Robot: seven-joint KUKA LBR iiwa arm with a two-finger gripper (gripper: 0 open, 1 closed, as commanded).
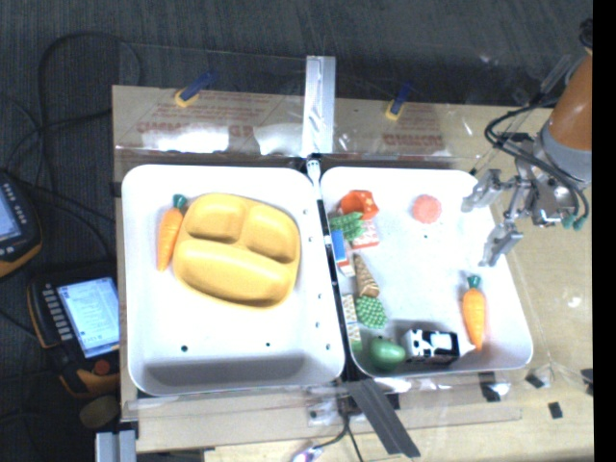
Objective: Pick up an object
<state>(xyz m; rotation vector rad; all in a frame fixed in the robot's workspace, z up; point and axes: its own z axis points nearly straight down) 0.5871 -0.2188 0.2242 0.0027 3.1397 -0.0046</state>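
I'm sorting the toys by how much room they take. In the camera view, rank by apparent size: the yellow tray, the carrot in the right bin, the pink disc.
1. yellow tray, by far the largest.
2. carrot in the right bin.
3. pink disc, a little smaller than the carrot, though that gap is modest.

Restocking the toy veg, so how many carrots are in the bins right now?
2. One carrot lies in the left bin beside the yellow tray; the other carrot is near the right bin's right wall. The clutter could hide more.
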